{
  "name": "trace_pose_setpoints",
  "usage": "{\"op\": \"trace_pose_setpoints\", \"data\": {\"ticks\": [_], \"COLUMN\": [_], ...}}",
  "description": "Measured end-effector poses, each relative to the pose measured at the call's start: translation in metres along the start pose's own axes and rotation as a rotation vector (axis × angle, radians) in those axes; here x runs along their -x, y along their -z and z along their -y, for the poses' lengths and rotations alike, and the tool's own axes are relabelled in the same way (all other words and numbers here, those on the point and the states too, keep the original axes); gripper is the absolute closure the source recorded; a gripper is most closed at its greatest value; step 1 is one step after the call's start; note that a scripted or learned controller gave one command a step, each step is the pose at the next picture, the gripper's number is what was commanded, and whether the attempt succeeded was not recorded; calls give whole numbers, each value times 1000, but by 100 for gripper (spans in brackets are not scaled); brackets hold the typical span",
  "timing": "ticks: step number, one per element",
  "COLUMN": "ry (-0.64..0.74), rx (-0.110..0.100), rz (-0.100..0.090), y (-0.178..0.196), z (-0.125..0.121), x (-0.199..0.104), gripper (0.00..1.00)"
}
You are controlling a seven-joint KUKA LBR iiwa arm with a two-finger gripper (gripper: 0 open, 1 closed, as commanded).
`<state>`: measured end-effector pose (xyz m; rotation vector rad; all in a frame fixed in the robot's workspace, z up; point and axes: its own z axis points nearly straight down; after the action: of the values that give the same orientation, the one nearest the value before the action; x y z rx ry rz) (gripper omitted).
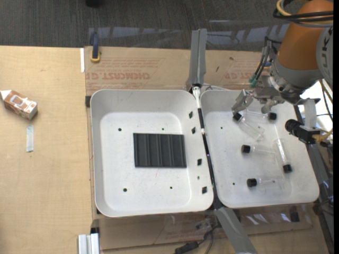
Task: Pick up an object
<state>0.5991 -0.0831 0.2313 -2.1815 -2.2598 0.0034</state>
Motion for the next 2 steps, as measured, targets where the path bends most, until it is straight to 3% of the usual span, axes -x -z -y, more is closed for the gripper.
{"op": "trace_pose_setpoints", "data": {"ticks": [1,2], "ry": [136,173], "rx": [-1,0], "rz": [-1,-1], "y": [-81,-140], "z": [28,15], "x": [68,79], "gripper": [0,0]}}
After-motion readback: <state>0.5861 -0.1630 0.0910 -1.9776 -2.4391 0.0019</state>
